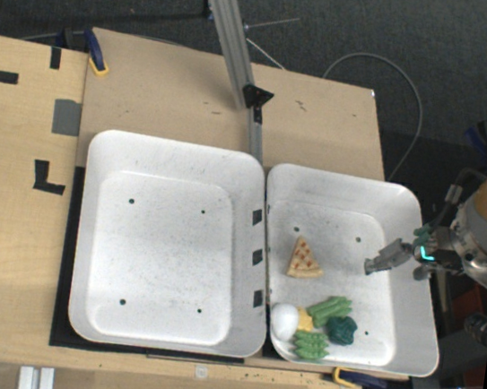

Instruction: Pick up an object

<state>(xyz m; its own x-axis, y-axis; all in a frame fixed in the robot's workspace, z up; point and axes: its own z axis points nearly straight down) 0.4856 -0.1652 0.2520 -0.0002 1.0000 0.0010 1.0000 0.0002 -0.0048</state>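
Observation:
In the right bin (405, 204), a toy pizza slice (304, 260) lies near the middle. At the bin's front edge sits a cluster: a white egg (284, 317), a green vegetable (328, 308), a dark green piece (342, 331), a light green piece (311, 345) and a small yellow piece (304, 320). My gripper (403, 263) hangs over the bin's right side, to the right of the pizza slice and above the cluster. Its fingers stand apart, open, with nothing between them.
The left bin (168, 241) adjoins the right one along a shared middle rim. A grey metal bar (234, 43) slants in from the top towards the bins' junction. A cable (396, 85) loops behind the right bin.

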